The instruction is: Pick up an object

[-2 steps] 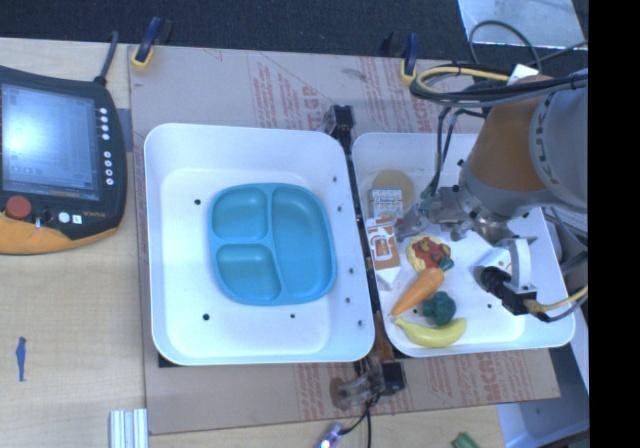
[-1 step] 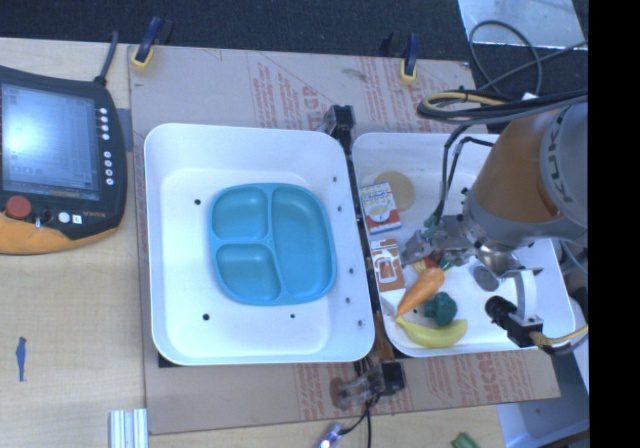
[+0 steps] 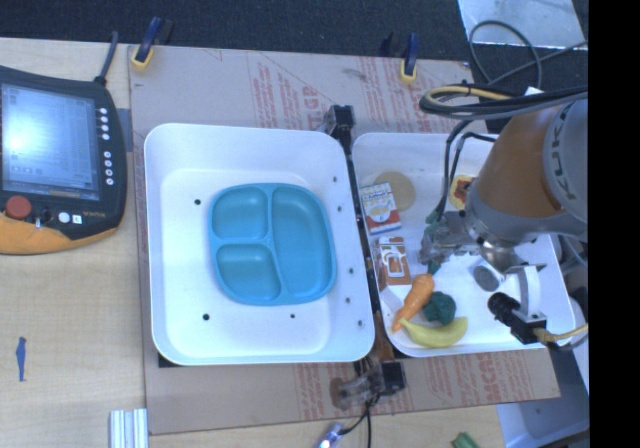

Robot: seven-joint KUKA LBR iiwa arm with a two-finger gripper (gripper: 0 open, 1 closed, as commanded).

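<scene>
My gripper [image 3: 438,244] hangs low over the middle of the right bin [image 3: 400,149], under the grey and orange arm. Just below it, a short way off, lie an orange carrot [image 3: 414,300], a dark green broccoli-like piece [image 3: 439,308] and a yellow banana [image 3: 434,334] along the bin's near edge. Left of the gripper are a small red and white packet [image 3: 379,206] and an orange and white packet [image 3: 393,262]. A tan round disc [image 3: 401,187] lies behind them. A yellow and red item [image 3: 461,190] peeks out beside the arm.
The left bin [image 3: 170,236] holds a blue divided plate [image 3: 271,243]. A tablet controller [image 3: 58,156] rests on the bench at the far left. Clamps [image 3: 409,56] sit on the board's far edge, and cables loop behind the arm.
</scene>
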